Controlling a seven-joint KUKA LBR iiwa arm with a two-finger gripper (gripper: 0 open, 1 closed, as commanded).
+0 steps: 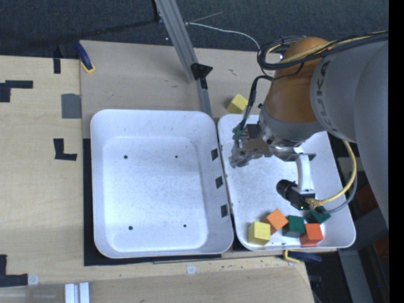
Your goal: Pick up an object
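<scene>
Blocks clustered at near edge of right bin (338, 232): yellow block (259, 231), orange block (277, 219), dark green block (295, 225), red-orange block (312, 233), touching or just beside one another. Farther in, gripper (240, 158) low over bin's left part, well apart from cluster; fingers too blurred to read, nothing seen held. Beyond the bin, another yellow block (238, 103) on the bench

Two bins (154, 122) of smooth white plastic with faint dark speckling, bench (38, 188) of pale matt wood grain, arm's orange band (297, 87) glossy, blocks (278, 219) matt, dark cloth-like floor (76, 11).
</scene>
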